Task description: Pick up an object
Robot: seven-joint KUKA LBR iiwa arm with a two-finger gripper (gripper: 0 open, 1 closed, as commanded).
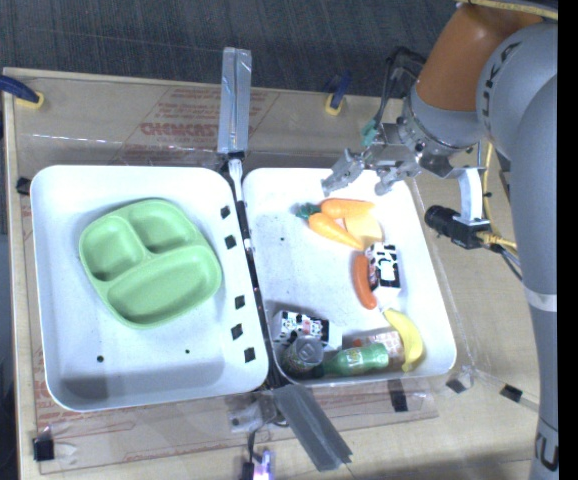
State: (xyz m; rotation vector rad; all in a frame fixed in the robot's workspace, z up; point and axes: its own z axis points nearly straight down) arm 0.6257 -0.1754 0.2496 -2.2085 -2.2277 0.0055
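Note:
My gripper (367, 174) hangs open over the far edge of the right bin (289, 258), its two fingers spread and nothing between them. Just below it lie an orange carrot (347, 209) and a yellow pepper-like piece (335, 231). Further toward the front are a red sausage (364, 280), a small black-and-white carton (385, 266), a banana (406, 336), a green bottle (361, 359), a dark can (306, 352) and a small printed box (300, 324).
The left bin (59, 298) holds a green divided plate (149, 260). A grey metal bar (235, 98) stands at the back between the bins, and another (314, 428) at the front. Blue clamps (14, 90) sit at the bench's far left.

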